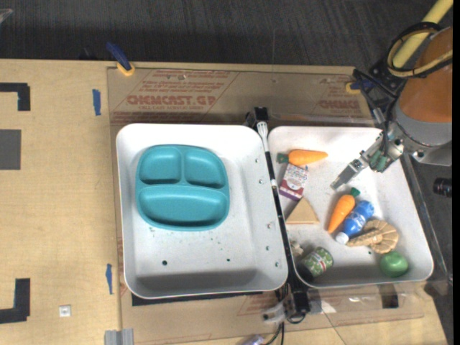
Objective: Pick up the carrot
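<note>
Evidently the right bin (420, 214) served as the stock of toys and the left bin (129, 264) as the place for sorted goods, since a teal divided plate (182, 186) lay alone in the left one while every small item was crowded into the right. There were two carrots there. One carrot (307, 157) lay on its side at the far left of that bin, just beyond a small purple packet (294, 180). The other carrot (341, 211) sat tilted near the middle, leaning against a blue bottle (357, 220), with a tan wedge (304, 212) to its left and a pale shell-like piece (376, 235) and a green ball (394, 264) on the near right. A dark green can (316, 260) rested by the near left wall.

The arm (429, 99) came in from the far right, its orange band above the wrist, and bent down over the right bin. The claw (361, 165) hung between the two carrots, above the tilted one and apart from both, its fingers pointing down and left. They stood slightly apart with nothing between them. Judging by that pose, the tilted carrot seemed the closer target, though the bottle pressed beside it could have hindered a clean grip.
</note>
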Motion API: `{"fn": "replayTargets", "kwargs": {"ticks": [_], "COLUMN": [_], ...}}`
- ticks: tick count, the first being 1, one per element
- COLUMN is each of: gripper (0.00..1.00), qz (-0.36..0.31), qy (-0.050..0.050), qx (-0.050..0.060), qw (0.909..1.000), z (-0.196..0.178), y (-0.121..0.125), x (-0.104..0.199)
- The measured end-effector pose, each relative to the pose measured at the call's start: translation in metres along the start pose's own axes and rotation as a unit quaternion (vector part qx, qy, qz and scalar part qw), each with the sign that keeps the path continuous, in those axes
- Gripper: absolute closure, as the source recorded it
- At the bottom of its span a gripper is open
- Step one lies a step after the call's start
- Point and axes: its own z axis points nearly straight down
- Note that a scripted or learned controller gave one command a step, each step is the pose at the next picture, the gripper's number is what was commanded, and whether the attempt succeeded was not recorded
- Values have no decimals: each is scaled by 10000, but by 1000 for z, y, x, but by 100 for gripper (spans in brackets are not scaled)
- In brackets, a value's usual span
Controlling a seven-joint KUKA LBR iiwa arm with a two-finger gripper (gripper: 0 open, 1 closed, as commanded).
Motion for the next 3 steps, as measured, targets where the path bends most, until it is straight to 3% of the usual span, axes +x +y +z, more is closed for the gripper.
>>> {"fn": "replayTargets", "kwargs": {"ticks": [1,2,3], "gripper": [0,0,0], "qz": [-899,45,1593], "qy": [-12,-20,185], "qx": [-15,-31,233], "qw": [9960,10000,9868], "z": [104,128,130], "y": [-44,32,58], "x": [21,-36,-72]}}
